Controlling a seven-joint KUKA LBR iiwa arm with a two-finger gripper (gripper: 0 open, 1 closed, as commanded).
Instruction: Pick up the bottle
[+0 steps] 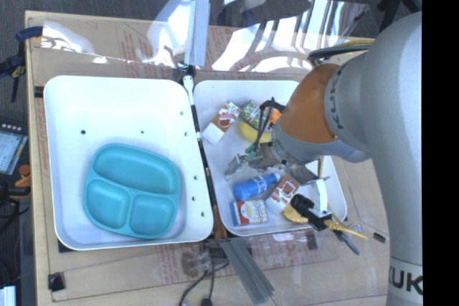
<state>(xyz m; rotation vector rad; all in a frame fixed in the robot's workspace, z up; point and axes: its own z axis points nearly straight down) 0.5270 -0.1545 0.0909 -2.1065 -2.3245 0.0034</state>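
The bottle [257, 187] is blue with a pale label and lies on its side in the lower middle of the right bin [215, 100]. My gripper [241, 164] reaches in from the right under the orange-banded wrist. It hangs just above and left of the bottle, close to it. Nothing shows held in the gripper. The arm hides the right part of this bin.
Around the bottle lie a red-and-white packet [251, 211], a brown packet [285, 190], a white block [213, 133], a yellow item [250, 131] and two small packets [229, 115] at the back. The left bin [68, 100] holds a blue divided tray [133, 189].
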